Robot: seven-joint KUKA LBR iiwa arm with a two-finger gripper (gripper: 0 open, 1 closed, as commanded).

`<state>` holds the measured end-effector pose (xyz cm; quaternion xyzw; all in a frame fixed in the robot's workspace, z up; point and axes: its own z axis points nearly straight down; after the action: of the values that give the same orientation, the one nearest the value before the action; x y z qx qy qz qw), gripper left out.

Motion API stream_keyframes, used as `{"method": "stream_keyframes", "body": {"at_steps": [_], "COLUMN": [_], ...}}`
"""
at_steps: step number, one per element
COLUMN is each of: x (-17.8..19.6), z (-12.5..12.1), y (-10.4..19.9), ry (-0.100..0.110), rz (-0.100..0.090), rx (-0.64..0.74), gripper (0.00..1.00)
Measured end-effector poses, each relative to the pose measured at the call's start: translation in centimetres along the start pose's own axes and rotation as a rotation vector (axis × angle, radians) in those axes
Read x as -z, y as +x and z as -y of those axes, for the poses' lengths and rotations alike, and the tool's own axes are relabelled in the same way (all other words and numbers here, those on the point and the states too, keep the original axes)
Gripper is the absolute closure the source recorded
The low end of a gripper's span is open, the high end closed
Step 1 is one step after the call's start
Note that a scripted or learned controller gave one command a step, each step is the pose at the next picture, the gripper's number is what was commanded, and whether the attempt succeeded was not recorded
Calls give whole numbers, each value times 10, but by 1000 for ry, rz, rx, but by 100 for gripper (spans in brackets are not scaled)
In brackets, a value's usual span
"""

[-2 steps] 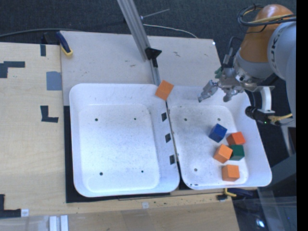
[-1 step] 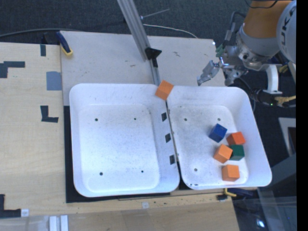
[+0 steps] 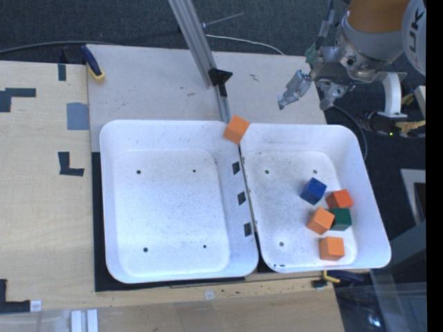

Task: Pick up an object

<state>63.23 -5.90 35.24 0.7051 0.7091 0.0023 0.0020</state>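
Observation:
Several cubes lie at the right side of the right bin (image 3: 277, 151): a blue cube (image 3: 313, 190), a reddish-orange cube (image 3: 340, 199), a green cube (image 3: 342, 218) and two orange cubes (image 3: 320, 220) (image 3: 332, 247). Another orange cube (image 3: 237, 128) sits on the rim where the two bins meet at the back. My gripper (image 3: 309, 99) hangs above the bench just behind the right bin's far edge. It is open, with nothing between its fingers.
The left bin (image 3: 166, 199) lies beside the right one. A slanted aluminium post (image 3: 194, 33) rises from the back, ending near the rim cube. A blue and yellow clamp (image 3: 92, 62) lies at the back left. Cables run at the right.

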Motion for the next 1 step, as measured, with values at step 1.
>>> {"method": "stream_keyframes", "body": {"at_steps": [1], "x": [34], "z": [40], "y": [62], "ry": [3], "rz": [-2], "rx": [3], "gripper": [0]}}
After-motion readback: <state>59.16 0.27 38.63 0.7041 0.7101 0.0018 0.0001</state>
